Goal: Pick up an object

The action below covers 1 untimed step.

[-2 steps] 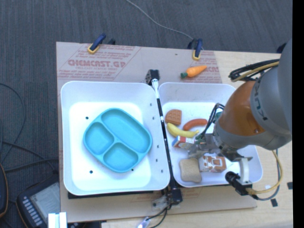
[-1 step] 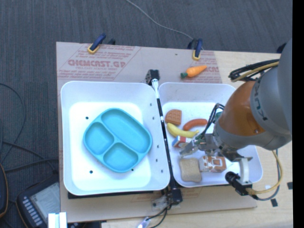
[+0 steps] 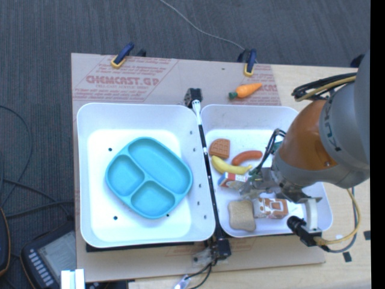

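Gripper (image 3: 251,184) low in right bin (image 3: 313,221), banana (image 3: 230,167) just beside (grip state unclear), bread (image 3: 242,215) below

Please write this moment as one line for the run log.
arm: over right bin | pincer: low beside banana | grasp: not visible | left bin: blue tray

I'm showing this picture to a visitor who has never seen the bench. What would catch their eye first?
Probably the big grey arm with an orange band, reaching in from the right over the right white bin, where small toy foods lie: a yellow banana, a red sausage and a brown bread slice. Next, the light blue divided plate in the left white bin, and a small orange carrot on the board behind the bins.
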{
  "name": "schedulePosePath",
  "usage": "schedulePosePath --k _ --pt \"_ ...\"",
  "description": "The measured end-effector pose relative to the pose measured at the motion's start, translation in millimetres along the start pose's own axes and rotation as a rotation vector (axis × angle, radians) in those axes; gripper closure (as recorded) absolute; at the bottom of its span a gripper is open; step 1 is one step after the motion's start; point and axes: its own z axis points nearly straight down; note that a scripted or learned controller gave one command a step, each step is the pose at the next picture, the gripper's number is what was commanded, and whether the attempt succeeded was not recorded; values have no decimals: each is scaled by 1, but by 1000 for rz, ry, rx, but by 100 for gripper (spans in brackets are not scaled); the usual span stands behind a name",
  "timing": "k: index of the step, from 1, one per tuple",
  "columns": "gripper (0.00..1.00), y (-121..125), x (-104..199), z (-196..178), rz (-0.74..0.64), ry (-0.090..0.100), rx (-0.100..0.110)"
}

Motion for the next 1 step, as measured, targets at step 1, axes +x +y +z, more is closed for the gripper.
schedulePosePath --k 1 --pt "0 0 0 0 0 0 0"
